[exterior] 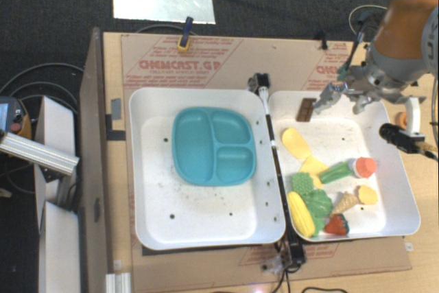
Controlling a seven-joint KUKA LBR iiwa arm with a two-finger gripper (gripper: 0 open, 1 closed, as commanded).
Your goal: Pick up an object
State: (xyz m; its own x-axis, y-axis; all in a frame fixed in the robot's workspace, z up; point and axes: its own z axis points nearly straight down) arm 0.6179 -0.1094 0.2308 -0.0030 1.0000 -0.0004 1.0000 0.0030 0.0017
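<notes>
1. The task looks barely begun: every toy food item lies in the right bin [394, 168], and nothing sits between the fingers of the gripper [346, 96].
2. The gripper hangs over the right bin's far edge, near its far right corner, under the grey and orange arm [405, 31]. I cannot tell whether the pincer is wide or narrow; the wrist hardware hides the gap.
3. A small brown block [306, 108] rests on the right bin's far edge, toward the far left corner, just beside the gripper. It is the closest candidate.
4. The other candidates crowd the near half of that bin: a yellow banana [296, 142], a green vegetable [336, 172] with a red-orange piece [365, 166] at its end, a broccoli floret [302, 182], a corn cob [300, 213], an ice-cream cone [346, 201] and a strawberry [336, 224] near the near edge.
5. Left to do: choose 1 item, descend, close, lift.
6. Open room: the far right part of the right bin floor is bare, giving clear descent space. The near cluster is tight, with items touching.
7. The left bin [154, 216] holds 1 teal divided plate [213, 146] at its centre.
</notes>
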